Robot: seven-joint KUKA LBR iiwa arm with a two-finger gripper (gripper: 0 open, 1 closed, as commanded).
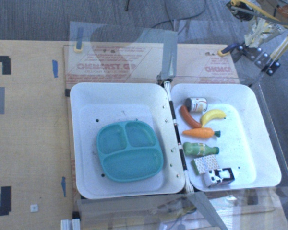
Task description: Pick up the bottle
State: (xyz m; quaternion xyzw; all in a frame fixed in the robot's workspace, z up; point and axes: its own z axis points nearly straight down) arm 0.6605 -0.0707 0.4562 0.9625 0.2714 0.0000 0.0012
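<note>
two white bins side by side on the bench, toys in the right one.

camera view: green bottle (200, 149) lies on its side in the right bin (259, 143), near the divider, just below the carrot (199, 133) and above a checkered packet (206, 164) and a black-white carton (219, 176). sausage (188, 116), can (197, 104), banana (213, 116) further up. teal divided plate (129, 150) in the left bin (86, 109). gripper state: cannot tell.

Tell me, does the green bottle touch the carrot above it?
Apart. The camera view shows a strip of white bin floor between the green bottle and the carrot.
</note>
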